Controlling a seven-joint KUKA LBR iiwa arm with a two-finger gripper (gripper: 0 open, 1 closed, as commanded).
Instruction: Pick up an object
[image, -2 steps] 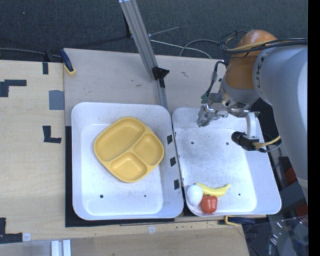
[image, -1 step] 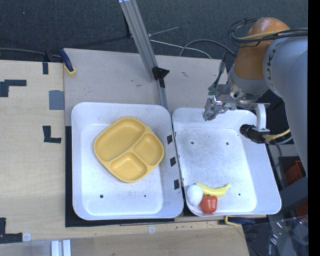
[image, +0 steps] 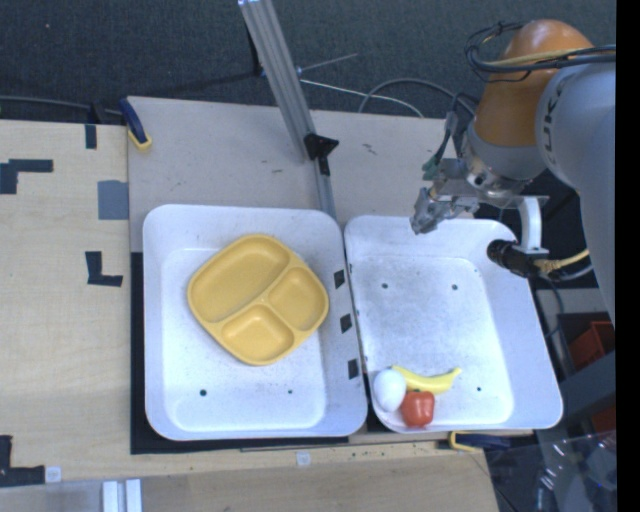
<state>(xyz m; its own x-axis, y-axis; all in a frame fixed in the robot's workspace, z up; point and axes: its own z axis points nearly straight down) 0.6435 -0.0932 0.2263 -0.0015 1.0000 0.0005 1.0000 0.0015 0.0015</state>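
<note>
In the right bin (image: 450, 310) a yellow banana (image: 430, 379), a white egg-like ball (image: 388, 390) and a small red pepper (image: 419, 407) lie bunched at the near left corner. My gripper (image: 430, 217) hangs over the far edge of the right bin, well away from those three things. Nothing shows between its fingers.
The left bin (image: 180, 330) holds a yellow divided plate (image: 258, 297) in its middle. A slanted metal pole (image: 290, 95) runs from the top of the view down to the gap between the bins. The bench stretches left of the bins.
</note>
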